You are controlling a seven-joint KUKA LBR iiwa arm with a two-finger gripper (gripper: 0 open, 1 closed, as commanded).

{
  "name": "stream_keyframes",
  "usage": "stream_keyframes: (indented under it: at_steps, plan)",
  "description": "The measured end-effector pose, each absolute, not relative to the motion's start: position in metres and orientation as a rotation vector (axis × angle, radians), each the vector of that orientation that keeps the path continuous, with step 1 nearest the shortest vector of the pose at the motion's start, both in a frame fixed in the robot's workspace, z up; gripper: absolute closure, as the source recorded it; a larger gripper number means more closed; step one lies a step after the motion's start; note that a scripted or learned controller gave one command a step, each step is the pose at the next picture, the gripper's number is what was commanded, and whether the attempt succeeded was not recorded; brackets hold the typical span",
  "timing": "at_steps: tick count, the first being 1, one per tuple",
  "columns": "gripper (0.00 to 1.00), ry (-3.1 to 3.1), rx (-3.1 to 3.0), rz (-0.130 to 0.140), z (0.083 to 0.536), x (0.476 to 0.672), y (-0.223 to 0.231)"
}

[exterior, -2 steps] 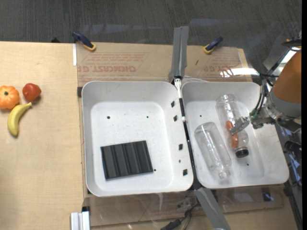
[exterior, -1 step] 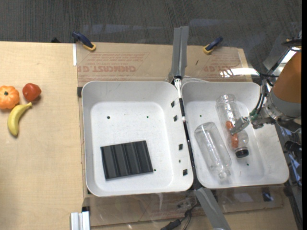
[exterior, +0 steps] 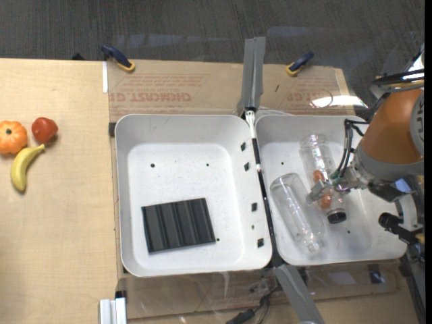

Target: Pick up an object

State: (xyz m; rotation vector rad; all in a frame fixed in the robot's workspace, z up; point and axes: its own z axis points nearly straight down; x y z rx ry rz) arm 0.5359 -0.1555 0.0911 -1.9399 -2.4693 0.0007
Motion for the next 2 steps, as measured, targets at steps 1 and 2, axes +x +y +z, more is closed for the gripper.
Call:
stream_keyframes:
  at_steps: [1, 2]
  plan:
    - [1.00, -2.467, -1.947, -0.002, 0.101, 0.537, -0.157]
    - [1.00, -2.471, -1.939, 0.002, 0.191, 0.575, -0.081]
